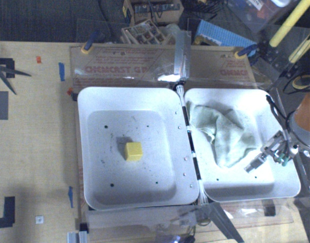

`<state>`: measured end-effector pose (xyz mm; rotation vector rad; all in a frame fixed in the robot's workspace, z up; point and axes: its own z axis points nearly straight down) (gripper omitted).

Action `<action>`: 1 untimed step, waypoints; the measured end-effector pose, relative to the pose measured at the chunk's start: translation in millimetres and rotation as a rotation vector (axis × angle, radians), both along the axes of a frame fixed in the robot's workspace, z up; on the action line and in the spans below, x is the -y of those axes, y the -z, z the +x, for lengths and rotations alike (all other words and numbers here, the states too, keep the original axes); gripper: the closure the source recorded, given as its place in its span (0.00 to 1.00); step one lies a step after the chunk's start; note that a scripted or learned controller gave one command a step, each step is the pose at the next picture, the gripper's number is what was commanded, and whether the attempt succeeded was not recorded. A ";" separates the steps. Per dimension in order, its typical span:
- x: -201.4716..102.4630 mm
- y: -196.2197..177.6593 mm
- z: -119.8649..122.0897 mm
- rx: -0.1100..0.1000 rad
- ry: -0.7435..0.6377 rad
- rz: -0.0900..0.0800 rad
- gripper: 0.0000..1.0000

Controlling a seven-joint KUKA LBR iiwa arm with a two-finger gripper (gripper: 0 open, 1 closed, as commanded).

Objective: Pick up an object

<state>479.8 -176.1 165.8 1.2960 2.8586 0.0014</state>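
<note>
Over the right bin [284,189], near its right wall, the gripper [256,162] hangs at the end of the arm, which enters from the view's right edge. Its dark fingers point down and toward the view's left, with the tips just beside the lower right edge of a pale green-white cloth [223,133]. Whether the tips touch the cloth cannot be told at this resolution, and whether the fingers stand open or closed cannot be told either; nothing is seen held between them.

Cloth: crumpled, lying in the middle and upper left part of the right bin, reaching from near the divider between the bins toward the bin's centre. It rests on the bin floor.

Left bin [94,105]: one small yellow block [133,151] sits near the centre of the floor, slightly left of middle, well apart from the gripper and separated from it by the divider. A few dark specks dot the floor around it.

Bench: a sheet of cardboard [124,67] with red lettering lies behind the bins.
</note>
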 end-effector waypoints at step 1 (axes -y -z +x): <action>1.6 -10.7 1.0 0.006 0.005 -0.002 1.00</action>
